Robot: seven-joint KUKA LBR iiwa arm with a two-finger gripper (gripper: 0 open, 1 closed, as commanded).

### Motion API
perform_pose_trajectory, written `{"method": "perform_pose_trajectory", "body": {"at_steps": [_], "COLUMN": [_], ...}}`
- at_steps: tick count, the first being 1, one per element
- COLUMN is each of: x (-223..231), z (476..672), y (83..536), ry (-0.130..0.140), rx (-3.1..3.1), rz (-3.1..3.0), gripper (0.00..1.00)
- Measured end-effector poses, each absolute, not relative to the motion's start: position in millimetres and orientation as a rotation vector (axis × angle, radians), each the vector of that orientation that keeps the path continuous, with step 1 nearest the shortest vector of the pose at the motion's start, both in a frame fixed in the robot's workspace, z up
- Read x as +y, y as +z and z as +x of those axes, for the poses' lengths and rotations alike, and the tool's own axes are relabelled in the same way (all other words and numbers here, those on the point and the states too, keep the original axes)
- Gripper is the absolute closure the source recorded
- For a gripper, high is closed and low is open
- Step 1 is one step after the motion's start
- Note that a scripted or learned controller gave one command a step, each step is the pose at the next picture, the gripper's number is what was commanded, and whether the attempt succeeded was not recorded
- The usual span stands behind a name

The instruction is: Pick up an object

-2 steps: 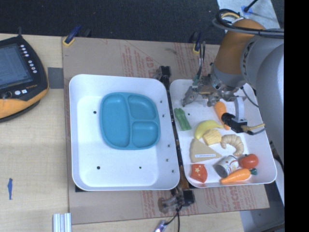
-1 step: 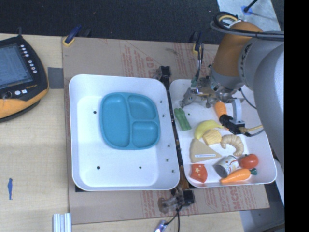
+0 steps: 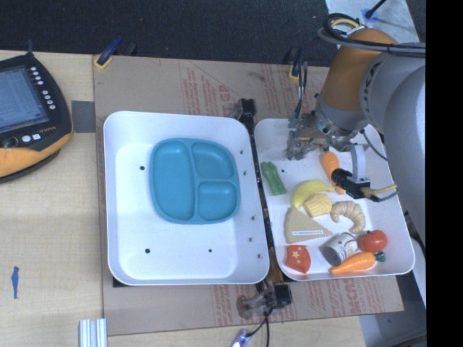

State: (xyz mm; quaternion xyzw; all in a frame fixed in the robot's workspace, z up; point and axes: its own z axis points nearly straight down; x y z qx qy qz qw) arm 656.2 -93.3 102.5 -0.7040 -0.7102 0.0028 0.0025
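My gripper (image 3: 299,147) hangs low over the far left part of the right bin (image 3: 402,264), under the orange-banded wrist (image 3: 349,63). It stands just above and beyond a green pickle (image 3: 273,178) and left of a small orange carrot (image 3: 330,165). Nearer the front lie a yellow lemon (image 3: 310,189), a corn piece (image 3: 318,205), a cheese wedge (image 3: 302,227), a croissant (image 3: 349,211), a strawberry (image 3: 297,258), a tin can (image 3: 338,250), a tomato (image 3: 373,241) and a larger carrot (image 3: 354,264). I see nothing in the gripper's grasp.
The left bin (image 3: 123,251) holds a blue divided plate (image 3: 194,179). A teach pendant (image 3: 25,114) lies at the bench's far left. A black cable connector (image 3: 352,184) hangs beside the small carrot. Clamps sit between the bins at front and back.
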Motion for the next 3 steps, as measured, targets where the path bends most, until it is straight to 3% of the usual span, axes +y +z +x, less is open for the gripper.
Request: {"method": "perform_pose_trajectory", "body": {"at_steps": [1,3], "x": [-93.3,-93.0], "z": [656.1,656.1], "y": [102.3,92.0], "ry": [0.009,0.006], "rx": [-2.228,-2.226], "rz": [-2.208,-2.212], "gripper": [0.00,0.00]}}
